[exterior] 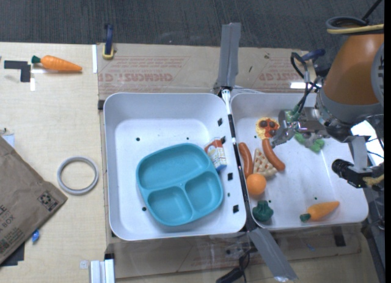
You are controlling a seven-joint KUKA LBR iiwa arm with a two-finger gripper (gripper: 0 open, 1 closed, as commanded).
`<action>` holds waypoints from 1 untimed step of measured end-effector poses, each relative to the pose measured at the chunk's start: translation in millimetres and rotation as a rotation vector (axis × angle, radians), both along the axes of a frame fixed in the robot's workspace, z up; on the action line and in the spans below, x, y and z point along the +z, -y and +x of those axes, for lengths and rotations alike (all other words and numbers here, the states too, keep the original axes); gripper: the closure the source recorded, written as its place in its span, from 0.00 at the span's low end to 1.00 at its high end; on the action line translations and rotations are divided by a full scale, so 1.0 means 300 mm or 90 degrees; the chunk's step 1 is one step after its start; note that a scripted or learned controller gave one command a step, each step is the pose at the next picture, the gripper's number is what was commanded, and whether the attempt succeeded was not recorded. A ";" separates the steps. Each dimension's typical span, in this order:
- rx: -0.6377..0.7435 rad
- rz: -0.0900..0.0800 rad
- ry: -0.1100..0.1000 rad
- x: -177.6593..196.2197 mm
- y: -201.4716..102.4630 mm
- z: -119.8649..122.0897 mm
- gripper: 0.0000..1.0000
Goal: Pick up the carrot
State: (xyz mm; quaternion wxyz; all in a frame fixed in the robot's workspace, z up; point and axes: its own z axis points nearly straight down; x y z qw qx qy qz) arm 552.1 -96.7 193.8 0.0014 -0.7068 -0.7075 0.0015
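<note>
An orange carrot with a green top lies flat near the front right corner of the right bin. A second carrot rests on the bench at the far left, outside both bins. My gripper hangs over the back part of the right bin, well behind the bin's carrot and to its left. It sits between a pizza slice and a leafy green piece. Nothing shows in its grasp.
The right bin also holds two sausages, a waffle, an orange and a dark green vegetable. In the left bin are a blue divided plate and a small packet. A tape ring lies on the bench.
</note>
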 end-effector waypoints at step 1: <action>0.024 0.000 0.000 -0.175 0.008 -0.239 0.00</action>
